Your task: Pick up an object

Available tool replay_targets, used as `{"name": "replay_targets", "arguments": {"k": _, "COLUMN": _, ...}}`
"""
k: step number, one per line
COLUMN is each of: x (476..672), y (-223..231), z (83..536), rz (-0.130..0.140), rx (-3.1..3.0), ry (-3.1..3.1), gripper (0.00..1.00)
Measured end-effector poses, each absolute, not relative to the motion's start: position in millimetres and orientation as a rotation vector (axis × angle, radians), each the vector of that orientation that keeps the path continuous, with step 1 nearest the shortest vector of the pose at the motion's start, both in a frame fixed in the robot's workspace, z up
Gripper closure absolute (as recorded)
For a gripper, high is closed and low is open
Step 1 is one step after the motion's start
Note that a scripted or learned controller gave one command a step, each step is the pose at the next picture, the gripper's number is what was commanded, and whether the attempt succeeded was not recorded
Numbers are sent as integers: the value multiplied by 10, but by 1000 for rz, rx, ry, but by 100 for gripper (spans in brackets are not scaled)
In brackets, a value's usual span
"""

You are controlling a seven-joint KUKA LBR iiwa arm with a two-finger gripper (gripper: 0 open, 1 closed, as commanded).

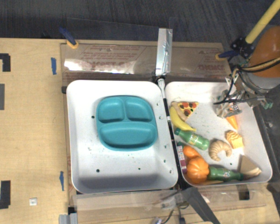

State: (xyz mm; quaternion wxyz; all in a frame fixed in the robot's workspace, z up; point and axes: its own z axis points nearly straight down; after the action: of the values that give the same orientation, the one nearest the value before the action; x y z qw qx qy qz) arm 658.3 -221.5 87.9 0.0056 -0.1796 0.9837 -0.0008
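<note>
The gripper (229, 107) is seen at the upper right of the frame, above an orange wedge (233, 122) in the right bin (266, 148). How far the jaws stand apart cannot be told. The wedge is judged light, stiff and smooth; its flat sides are best pinched, as slipping is likely.

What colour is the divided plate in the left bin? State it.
Teal, plain, no pattern: the divided plate shows clearly in the camera view.

Left bin (79, 125): teal tray (126, 122) mid; right bin (263, 148) crowded, centre strip bare.
</note>
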Motion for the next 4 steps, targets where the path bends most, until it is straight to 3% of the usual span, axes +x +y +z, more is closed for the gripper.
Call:
{"name": "replay_targets", "arguments": {"k": 1, "x": 6697, "y": -1505, "z": 884, "rz": -1, "rx": -951, "ry": 2985, "gripper": 100}}
{"name": "replay_targets", "arguments": {"k": 2, "x": 6605, "y": -2220, "z": 875, "rz": -3, "rx": -1245, "ry": 2874, "gripper": 100}}
{"name": "replay_targets", "arguments": {"k": 3, "x": 6698, "y": -1451, "z": 1933, "rz": -15, "rx": -1221, "ry": 2871, "gripper": 100}}
{"name": "replay_targets", "arguments": {"k": 4, "x": 5905, "y": -1553, "z": 949, "rz": -6, "rx": -1182, "ry": 2900, "gripper": 100}}
